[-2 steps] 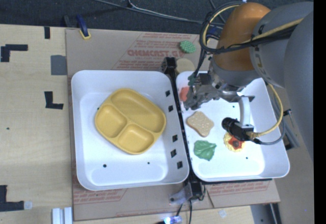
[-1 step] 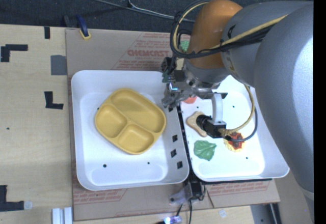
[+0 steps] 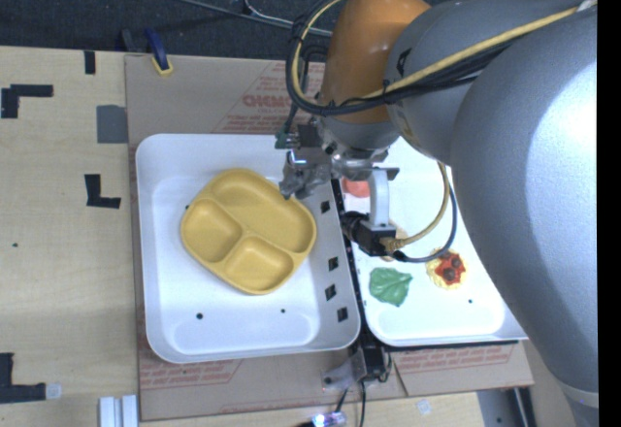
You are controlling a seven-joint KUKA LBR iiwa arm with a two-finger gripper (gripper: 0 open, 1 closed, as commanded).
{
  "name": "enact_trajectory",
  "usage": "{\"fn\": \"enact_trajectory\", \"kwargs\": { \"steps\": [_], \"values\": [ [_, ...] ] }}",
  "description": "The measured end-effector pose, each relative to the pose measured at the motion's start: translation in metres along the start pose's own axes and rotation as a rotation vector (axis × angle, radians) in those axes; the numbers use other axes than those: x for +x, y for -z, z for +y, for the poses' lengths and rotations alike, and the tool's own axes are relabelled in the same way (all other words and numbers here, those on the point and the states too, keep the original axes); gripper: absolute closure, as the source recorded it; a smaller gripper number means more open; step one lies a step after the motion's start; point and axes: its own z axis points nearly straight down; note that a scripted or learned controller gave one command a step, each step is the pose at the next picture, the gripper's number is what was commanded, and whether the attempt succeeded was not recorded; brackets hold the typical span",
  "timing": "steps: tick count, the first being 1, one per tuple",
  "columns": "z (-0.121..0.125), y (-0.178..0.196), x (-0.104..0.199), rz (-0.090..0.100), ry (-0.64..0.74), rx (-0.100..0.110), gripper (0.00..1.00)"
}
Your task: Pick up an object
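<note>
- Grey arm (image 3: 524,153) is seen looming closest, its hand (image 3: 309,171) poised at the yellow divided plate (image 3: 248,230)'s upper-right rim.
- Plate is found in the left bin (image 3: 160,318), lying down-left of the hand.
- Finger opening cannot be told; nothing visibly held.

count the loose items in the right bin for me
3 visible: a green piece near the front, a yellow and red piece to its right, and a red piece partly behind the arm. The arm may be hiding more.
</note>
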Motion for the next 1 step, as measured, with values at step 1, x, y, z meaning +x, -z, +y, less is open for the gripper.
{"fn": "enact_trajectory", "kwargs": {
  "steps": [1],
  "values": [
    [-0.0003,-0.0003,-0.0024,-0.001,-0.003,0.001,0.0]
  ]
}}
